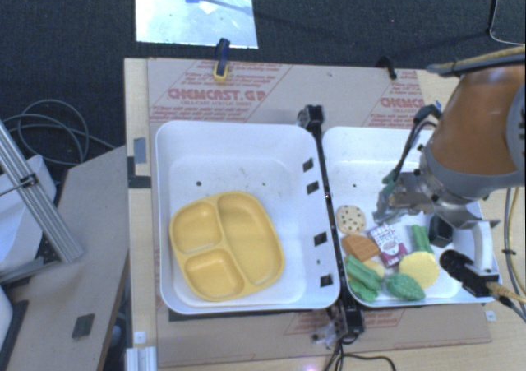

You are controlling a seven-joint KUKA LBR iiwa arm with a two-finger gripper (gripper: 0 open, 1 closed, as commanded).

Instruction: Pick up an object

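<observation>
In the right bin (pixel 362 147), the metal tool (pixel 391 206) hovers above a round speckled cookie (pixel 351 218); its grip is unclear.

two white bins (pixel 246 135) side by side — the left one holds a pale yellow divided tray (pixel 226 243). in the right bin: a tan cookie (pixel 351 218) speckled with dark dots, an orange piece (pixel 360 246), green pieces (pixel 362 274), a yellow round (pixel 419 267) — and a red-and-white packet (pixel 389 243).
</observation>
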